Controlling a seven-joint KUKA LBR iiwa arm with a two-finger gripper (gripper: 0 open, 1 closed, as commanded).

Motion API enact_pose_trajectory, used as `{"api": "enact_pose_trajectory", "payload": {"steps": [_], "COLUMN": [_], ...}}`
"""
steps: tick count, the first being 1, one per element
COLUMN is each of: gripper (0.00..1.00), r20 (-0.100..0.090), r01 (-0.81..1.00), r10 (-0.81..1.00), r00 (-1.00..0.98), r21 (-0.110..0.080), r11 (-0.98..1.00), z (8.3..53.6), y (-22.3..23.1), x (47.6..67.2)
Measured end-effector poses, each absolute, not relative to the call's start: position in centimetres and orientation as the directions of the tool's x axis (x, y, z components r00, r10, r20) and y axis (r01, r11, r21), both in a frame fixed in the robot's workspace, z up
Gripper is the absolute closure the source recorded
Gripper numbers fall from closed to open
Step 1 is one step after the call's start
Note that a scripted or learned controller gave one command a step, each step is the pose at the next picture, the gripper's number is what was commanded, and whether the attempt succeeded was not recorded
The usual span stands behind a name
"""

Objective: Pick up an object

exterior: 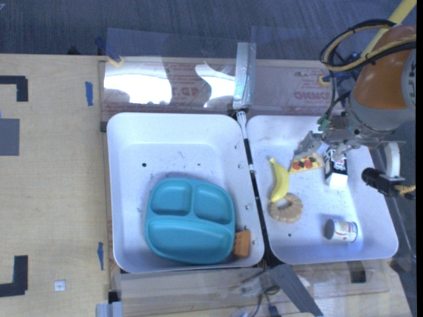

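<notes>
My gripper (322,160) hangs over the back half of the right bin (370,243) and is open. One grey finger (308,142) points left and the other finger (338,167) ends in a white tip. A small red, yellow and black object (304,164) lies just under the left finger, touching or very close to it, and I cannot tell which. A yellow banana (279,180) lies to its left near the divider. A tan ring-shaped bagel (287,209) sits below the banana. A small white can (340,230) lies on its side at the front right.
The left bin (125,150) holds a blue divided plate (190,220) with an orange block (242,243) at its front right corner. A metal divider (250,170) separates the bins. A clear panel (172,84) stands behind them.
</notes>
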State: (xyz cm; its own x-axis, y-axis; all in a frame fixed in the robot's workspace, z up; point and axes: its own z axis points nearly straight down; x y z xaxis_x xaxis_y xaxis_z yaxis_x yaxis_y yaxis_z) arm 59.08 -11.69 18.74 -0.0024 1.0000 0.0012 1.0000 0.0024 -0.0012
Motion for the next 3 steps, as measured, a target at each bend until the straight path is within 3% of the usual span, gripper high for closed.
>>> {"api": "enact_pose_trajectory", "payload": {"steps": [1, 2, 3], "gripper": [0.0, 1.0, 1.0], "r20": [0.0, -0.001, 0.002], "r01": [1.0, 1.0, 1.0], "r10": [1.0, 1.0, 1.0], "r00": [0.009, 0.011, -0.001], "r21": [0.007, 0.012, 0.009], "r11": [-0.009, -0.011, 0.001], "z": [8.8, 9.9, 20.3], "y": [-9.3, -9.3, -2.2], "x": [58.1, 58.3, 61.5]}}
